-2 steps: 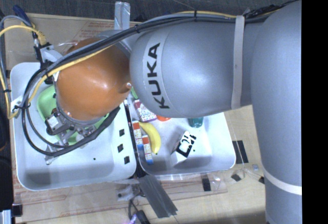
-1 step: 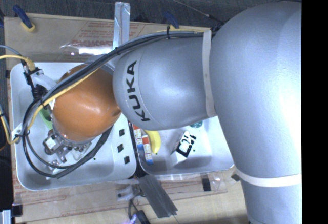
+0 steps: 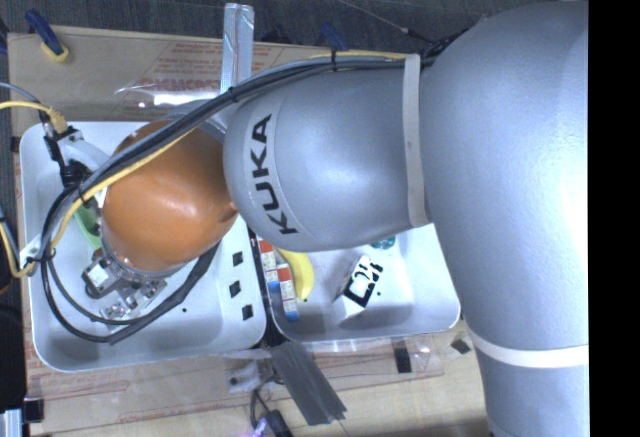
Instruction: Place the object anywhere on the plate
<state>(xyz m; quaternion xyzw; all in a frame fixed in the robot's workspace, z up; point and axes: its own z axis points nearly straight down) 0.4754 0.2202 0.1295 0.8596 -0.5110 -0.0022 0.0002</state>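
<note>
Can't pick out the task object or a plate for sure: the arm [image 3: 330, 160] covers most of both bins. Visible bits in the right bin [image 3: 440, 310]: a yellow banana-like piece [image 3: 300, 275] lying by the divider, a strip with red and blue print [image 3: 270, 270] just beside it along the bin's left wall, a white card with black marks [image 3: 363, 283] near the middle, and a small teal scrap [image 3: 385, 244] at the edge of the arm's shell. A sliver of green [image 3: 92, 221] peeks out under the orange band [image 3: 165, 205] in the left bin [image 3: 50, 345].

The hand [image 3: 120, 293] hangs low over the left bin, just below the orange band; metal parts show but the fingers are too jumbled to read, so its state can't be told. Black cables [image 3: 75, 320] loop around it; a yellow cable [image 3: 25, 110] runs off the left side. Both bins sit on a cardboard-covered worktop [image 3: 140, 60].
</note>
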